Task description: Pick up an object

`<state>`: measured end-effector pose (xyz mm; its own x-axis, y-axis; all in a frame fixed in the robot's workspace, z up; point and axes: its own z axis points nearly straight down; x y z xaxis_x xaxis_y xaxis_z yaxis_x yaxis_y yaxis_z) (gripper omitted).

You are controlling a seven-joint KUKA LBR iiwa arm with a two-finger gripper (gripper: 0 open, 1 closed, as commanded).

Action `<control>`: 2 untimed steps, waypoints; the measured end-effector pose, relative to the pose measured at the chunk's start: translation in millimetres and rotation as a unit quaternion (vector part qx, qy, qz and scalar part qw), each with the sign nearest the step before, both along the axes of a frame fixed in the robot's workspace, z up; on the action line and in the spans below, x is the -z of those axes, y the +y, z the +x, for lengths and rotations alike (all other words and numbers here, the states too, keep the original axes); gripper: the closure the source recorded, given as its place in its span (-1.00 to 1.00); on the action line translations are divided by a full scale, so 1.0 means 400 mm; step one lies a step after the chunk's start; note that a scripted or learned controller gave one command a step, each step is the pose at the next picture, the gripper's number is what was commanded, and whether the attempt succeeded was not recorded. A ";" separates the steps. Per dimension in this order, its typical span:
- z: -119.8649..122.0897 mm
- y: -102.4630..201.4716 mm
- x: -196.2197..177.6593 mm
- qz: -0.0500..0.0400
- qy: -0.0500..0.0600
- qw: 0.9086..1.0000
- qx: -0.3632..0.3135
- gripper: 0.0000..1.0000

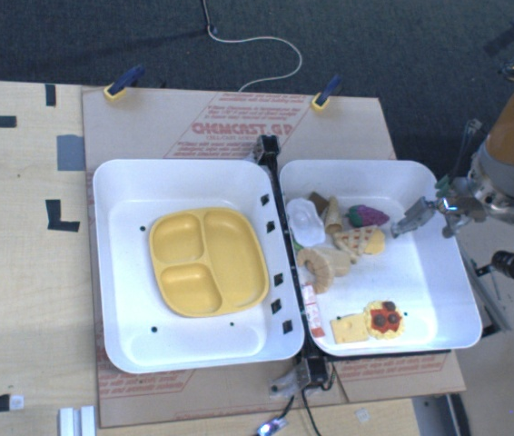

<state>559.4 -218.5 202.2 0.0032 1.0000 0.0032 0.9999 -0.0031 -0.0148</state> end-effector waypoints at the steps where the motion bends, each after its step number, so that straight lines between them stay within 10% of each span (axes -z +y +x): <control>1: 0.008 0.001 -0.020 -0.002 -0.007 1.000 -0.002 -1.00; 2: -0.014 0.019 0.110 -0.001 -0.004 1.000 -0.002 -1.00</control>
